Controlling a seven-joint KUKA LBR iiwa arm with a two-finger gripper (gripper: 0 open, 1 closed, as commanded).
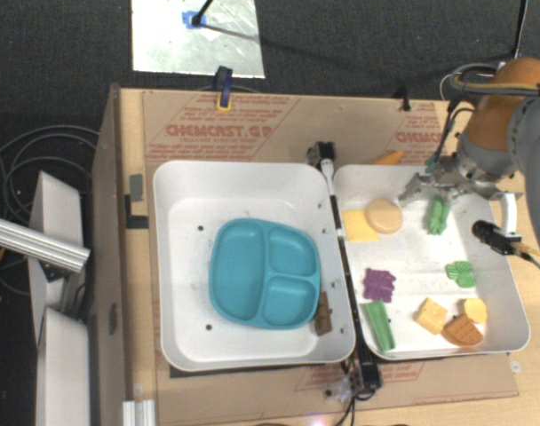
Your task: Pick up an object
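My gripper (444, 187) hangs over the far part of the right bin (519, 327), under the orange-banded wrist at the top right. Directly below it and touching its lower edge lies a green pickle-like piece (439, 217); whether it is gripped I cannot make out. To its left sit a tan round bun (385, 216) and a yellow cheese slab (359, 226). Nearer the front lie a purple piece (378, 284), a long green piece (377, 326), a yellow cube (432, 313), an orange waffle (463, 330) and a small green broccoli (461, 273).
The left bin (181, 193) holds a blue divided plate (265, 273) and a brown piece (323, 314) against its right wall. An orange carrot (389, 158) rests at the right bin's far rim. A black part (492, 235) juts in from the right.
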